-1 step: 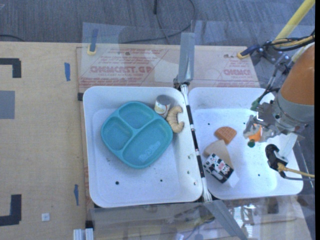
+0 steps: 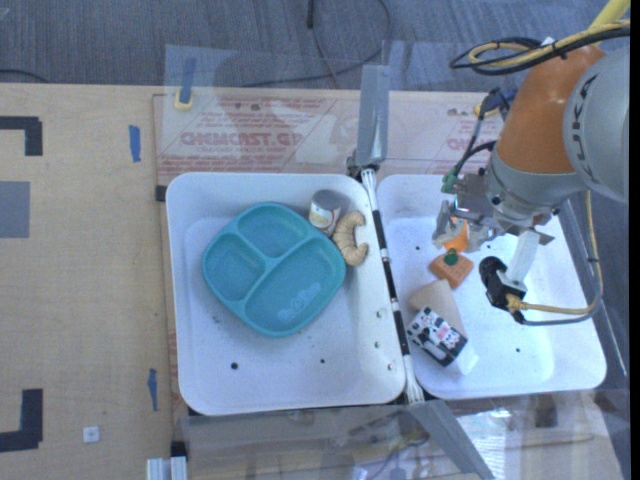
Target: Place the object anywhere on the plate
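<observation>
**Small carrot toy waits under the gripper**

The small orange carrot-shaped toy with a green top (image 2: 452,265) lies in the right white bin (image 2: 560,358), just beneath the grey arm's gripper (image 2: 462,230). I cannot tell how its fingers stand. The toy looks light and rigid, probably smooth plastic, so a pinch across its narrow middle seems safest. The teal divided plastic plate (image 2: 274,268) sits in the left white bin (image 2: 200,368).

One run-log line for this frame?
gripper: over right bin, above orange toy | grasp: unclear | plate: left bin, bare
</observation>
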Robot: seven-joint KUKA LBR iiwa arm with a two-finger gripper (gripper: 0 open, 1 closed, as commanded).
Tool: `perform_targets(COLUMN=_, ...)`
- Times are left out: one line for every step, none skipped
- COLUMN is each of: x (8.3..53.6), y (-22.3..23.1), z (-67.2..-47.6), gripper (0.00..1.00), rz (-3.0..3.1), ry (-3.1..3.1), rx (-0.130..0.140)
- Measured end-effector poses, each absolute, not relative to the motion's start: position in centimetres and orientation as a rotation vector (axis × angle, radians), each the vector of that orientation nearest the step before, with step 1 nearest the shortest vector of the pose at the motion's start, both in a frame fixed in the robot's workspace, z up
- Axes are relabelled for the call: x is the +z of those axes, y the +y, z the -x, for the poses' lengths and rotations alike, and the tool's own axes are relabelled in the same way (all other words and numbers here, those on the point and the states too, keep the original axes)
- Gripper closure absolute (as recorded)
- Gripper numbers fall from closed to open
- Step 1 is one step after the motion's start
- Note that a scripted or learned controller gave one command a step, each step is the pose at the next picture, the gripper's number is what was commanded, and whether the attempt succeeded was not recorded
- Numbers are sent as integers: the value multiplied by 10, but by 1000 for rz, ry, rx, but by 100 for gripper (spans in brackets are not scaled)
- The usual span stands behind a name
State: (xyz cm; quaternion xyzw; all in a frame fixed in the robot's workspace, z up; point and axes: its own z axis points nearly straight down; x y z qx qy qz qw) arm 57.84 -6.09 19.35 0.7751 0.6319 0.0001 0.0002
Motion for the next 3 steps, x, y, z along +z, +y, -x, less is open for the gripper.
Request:
perform_targets(x=185, y=7, z=-610, gripper=100, rz=-2258, ry=2181, rx=1)
perform_targets(x=184, y=82, z=-590, gripper=100, rz=-2133, ry=2310, rx=-3)
perform_targets(x=185, y=82, z=-590, gripper=0, rz=-2133, ry=2310, rx=-2)
